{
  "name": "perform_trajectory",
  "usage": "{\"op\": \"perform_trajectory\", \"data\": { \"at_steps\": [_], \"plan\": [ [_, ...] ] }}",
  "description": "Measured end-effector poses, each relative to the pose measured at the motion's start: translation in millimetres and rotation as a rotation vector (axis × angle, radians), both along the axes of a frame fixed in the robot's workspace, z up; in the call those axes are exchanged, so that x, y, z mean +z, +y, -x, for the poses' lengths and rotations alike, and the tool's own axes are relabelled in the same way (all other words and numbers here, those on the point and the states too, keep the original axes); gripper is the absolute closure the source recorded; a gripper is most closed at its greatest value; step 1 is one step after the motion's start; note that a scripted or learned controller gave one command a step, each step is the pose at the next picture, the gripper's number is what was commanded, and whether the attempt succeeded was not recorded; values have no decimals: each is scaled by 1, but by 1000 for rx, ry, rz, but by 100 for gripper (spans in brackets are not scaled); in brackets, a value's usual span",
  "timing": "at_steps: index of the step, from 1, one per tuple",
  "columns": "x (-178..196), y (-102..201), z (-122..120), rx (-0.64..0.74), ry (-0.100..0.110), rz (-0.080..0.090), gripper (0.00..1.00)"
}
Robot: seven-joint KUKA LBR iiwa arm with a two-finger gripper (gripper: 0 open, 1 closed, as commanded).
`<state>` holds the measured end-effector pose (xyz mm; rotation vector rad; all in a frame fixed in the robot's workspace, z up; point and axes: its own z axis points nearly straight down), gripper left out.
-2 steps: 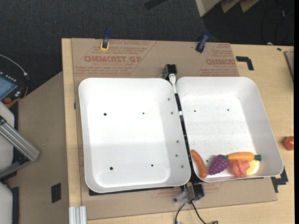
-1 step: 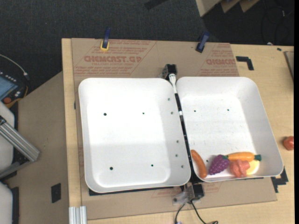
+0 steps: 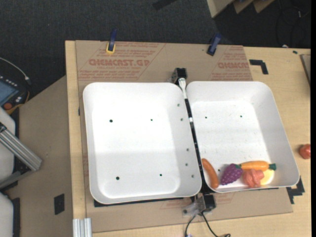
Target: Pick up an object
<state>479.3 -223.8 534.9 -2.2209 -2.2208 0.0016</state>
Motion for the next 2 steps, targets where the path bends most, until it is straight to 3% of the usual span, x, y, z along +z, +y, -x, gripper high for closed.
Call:
{"op": "perform_trajectory", "data": {
  "at_steps": [2],
  "plan": [
    [0,0,0,1,-1,1,100]
  ]
}}
